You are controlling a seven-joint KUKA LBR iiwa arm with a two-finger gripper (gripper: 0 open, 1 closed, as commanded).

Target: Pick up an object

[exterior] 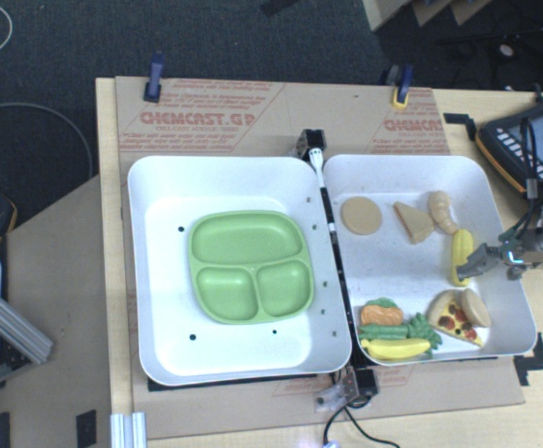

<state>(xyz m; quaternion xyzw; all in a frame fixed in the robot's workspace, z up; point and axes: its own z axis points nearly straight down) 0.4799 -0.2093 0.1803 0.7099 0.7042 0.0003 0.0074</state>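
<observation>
The right bin (411,168) holds toy food. At the back lie a round tan cookie (361,216), a tan wedge (412,222) and a pale knobbly piece (442,211). A small yellow banana (461,252) lies near the right wall. A pizza slice (459,317) sits at the front right. Beside it, a carrot and greens (390,317) rest above a longer yellow banana (398,348). My gripper (484,261) reaches in low from the right edge. Its tip is just right of the small banana, and I see nothing held in it.
The left bin (160,250) carries a green divided plate (250,264) in its middle. A black divider with clips (326,213) runs between the bins. A yellow and black device (519,143) and cables sit off the bench at the right, behind the arm.
</observation>
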